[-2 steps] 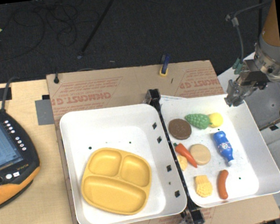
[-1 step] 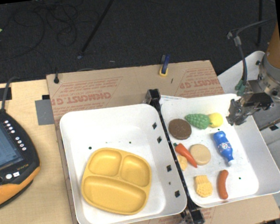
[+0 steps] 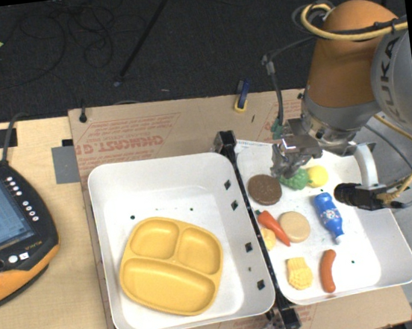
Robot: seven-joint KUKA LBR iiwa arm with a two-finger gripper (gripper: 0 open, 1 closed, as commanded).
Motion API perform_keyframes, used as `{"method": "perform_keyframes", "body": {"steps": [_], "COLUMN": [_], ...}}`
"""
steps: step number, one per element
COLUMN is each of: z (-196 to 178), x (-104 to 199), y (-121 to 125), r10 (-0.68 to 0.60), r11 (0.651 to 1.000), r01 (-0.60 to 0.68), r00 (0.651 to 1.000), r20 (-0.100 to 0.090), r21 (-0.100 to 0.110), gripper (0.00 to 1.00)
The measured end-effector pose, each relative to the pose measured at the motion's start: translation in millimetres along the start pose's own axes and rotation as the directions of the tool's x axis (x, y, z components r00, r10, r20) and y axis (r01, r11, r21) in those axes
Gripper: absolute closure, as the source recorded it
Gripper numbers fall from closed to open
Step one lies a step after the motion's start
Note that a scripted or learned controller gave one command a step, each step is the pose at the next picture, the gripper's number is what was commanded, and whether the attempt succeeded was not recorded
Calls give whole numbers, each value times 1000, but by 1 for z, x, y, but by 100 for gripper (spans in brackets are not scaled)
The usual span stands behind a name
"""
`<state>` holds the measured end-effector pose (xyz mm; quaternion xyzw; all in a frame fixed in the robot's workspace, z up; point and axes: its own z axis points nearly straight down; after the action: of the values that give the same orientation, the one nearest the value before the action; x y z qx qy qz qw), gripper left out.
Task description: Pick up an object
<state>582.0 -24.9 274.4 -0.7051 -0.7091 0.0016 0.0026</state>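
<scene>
your gripper (image 3: 290,165) hangs over the broccoli (image 3: 296,180), crowded by the lemon (image 3: 317,176) and brown disc (image 3: 265,189); you cannot tell its jaw state.

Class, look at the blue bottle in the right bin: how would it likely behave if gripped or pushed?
The blue bottle lies on its side, so a sideways push would probably roll it. It looks like smooth toy plastic, likely light and a bit slippery. Its rounded body may squirt out of a two-finger pinch unless gripped across its width.
</scene>
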Motion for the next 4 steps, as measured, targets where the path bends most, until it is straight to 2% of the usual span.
{"method": "perform_keyframes", "body": {"steps": [1, 2, 3, 4], "z": [-29, -138, -128, -148], "x": [50, 52, 16, 30], "y": [38, -22, -76, -108], "r10": [0, 3, 8, 3], "r11": [1000, 1000, 1000, 1000], "r01": [0, -3, -8, -3], "r00": [1000, 1000, 1000, 1000], "r20": [0, 0, 1, 1], "r21": [-8, -14, -1, -4], "gripper": [100, 100, 100, 100]}}
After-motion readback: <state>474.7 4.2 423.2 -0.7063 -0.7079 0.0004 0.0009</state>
